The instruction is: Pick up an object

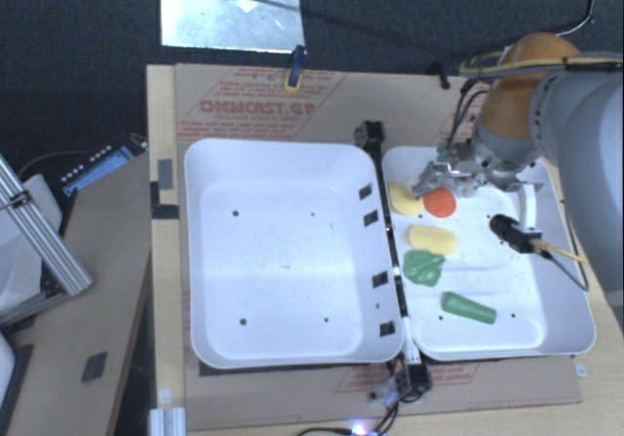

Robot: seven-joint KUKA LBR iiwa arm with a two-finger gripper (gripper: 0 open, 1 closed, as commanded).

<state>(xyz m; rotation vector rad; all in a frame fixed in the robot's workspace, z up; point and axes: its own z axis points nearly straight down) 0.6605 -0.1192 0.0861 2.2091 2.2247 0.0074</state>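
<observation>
The grey arm [577,127], with its orange band [531,61] above the wrist, reaches in from the right over the far part of the right bin [561,327]. Its end effector [438,181] hangs low at the far left area of that bin, right at the upper edge of a red round piece [440,205]. From this slant I cannot tell whether it is spread or closed, or whether it touches the piece. Nothing is seen gripped in it. The red round piece lies on the bin floor, touching or just beside a yellow wedge-like piece [402,197] on its left, close to the bin's left wall. Nearer the camera lies a yellow oblong piece [432,239], and just beside that, a green leafy-looking piece [423,267]. A green cylinder [469,308] lies on its side, apart from the others, toward the near edge of the bin. The left bin [210,327] sits alongside, joined to the right one by a row of black clips [380,278] along the shared wall. Both bins rest on a cardboard sheet [258,104] with red print, which lies on the counter [97,268]. Beyond the cardboard's far edge a shiny silver sheet [210,10] lies on dark floor.
</observation>
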